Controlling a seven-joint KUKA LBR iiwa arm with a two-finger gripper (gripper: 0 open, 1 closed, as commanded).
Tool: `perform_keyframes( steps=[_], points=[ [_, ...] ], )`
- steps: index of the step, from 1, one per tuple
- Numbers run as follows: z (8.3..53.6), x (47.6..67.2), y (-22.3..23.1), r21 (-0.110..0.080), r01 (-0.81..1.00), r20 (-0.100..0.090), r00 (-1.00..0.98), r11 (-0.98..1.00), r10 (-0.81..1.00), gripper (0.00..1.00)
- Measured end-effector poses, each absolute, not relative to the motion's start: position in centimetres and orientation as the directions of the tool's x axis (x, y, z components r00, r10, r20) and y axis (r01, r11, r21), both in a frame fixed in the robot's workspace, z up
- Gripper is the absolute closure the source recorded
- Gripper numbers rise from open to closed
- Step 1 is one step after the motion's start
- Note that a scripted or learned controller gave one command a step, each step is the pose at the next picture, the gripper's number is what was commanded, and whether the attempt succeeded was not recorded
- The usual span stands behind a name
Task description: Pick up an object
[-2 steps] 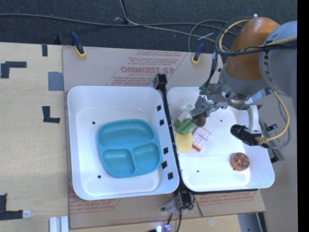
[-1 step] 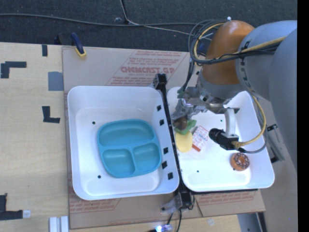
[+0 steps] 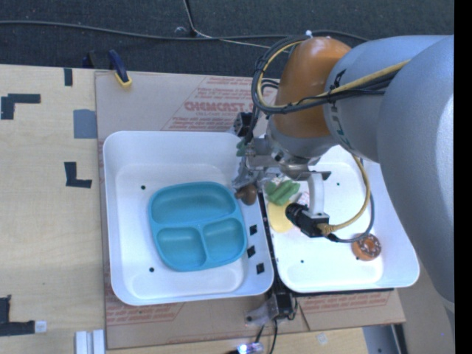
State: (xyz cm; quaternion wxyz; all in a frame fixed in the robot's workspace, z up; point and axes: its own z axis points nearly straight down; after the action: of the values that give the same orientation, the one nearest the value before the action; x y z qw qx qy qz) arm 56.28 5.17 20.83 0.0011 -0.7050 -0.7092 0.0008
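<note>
pale wooden bench (image 3: 44, 220) bears two white bins (image 3: 122, 198); dark floor behind.

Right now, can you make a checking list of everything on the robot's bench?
Surface: cardboard sheet on a wooden bench, bearing the left white bin and right white bin.
Job's things: blue divided plate in the left bin; green piece, yellow piece and small orange-brown piece in the right bin.
Clutter: blue-and-yellow clamp at the cardboard's far corner.
Grippers: gripper low over the wall between the bins; finger state hidden.
Cables: yellow and black cables looping off the wrist; thin black cable behind.
Surroundings: dark carpet.
</note>
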Motion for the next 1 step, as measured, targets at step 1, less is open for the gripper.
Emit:
perform_keyframes(
  steps=[1],
  points=[
    [22.2, 56.05, 9.84, -0.001, 1.0, 0.001, -0.005, 0.005, 1.0, 1.0]
  ],
)
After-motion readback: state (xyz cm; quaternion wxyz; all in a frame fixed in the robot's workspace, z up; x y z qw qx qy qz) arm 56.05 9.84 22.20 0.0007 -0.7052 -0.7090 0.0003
